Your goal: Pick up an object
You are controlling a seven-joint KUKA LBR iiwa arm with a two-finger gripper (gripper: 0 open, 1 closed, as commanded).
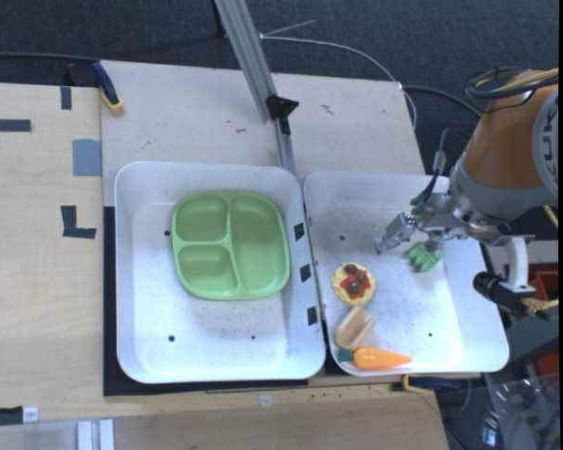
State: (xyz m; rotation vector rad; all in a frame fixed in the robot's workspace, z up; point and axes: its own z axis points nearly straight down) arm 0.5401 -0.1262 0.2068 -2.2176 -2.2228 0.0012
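Nearest you, the carrot (383, 358) and bread roll (354, 327) crowd the right bin's (469, 345) front edge, the tart (354, 284) just behind. Farther back, your gripper (387, 242) hangs over bare floor beside the green toy (424, 258); whether it's spread or closed, you cannot tell.

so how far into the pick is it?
Done: the gripper is low over the right bin. In hand: nothing visibly between its fingers. Left: grasp and lift. The green toy beside it, tart, bread roll and carrot all lie in that bin.
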